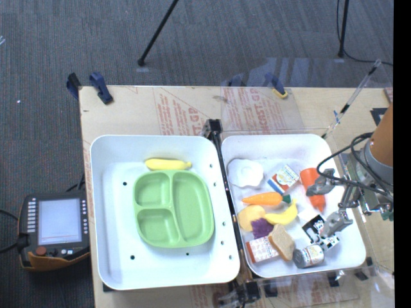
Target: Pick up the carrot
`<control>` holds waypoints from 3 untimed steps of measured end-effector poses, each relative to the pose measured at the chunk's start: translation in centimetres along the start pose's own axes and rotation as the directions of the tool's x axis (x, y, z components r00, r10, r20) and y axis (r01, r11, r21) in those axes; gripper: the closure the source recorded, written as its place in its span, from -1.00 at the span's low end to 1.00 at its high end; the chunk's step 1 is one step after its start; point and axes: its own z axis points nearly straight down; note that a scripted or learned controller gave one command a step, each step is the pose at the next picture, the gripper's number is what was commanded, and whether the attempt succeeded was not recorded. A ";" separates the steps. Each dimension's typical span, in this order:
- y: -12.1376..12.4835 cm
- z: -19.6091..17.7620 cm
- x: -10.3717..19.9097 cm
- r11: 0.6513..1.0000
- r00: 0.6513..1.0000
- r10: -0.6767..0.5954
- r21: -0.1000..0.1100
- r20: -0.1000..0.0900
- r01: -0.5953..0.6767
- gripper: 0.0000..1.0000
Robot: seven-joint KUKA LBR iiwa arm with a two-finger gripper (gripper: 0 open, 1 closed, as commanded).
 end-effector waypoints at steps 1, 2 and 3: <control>4.0 12.3 -1.0 0.998 0.998 0.058 -0.003 -0.012 -0.058 -1.00; 6.4 15.9 -6.3 0.960 0.960 0.281 -0.001 0.004 -0.281 -1.00; 6.6 14.9 -6.4 0.962 0.962 0.274 -0.001 0.005 -0.274 1.00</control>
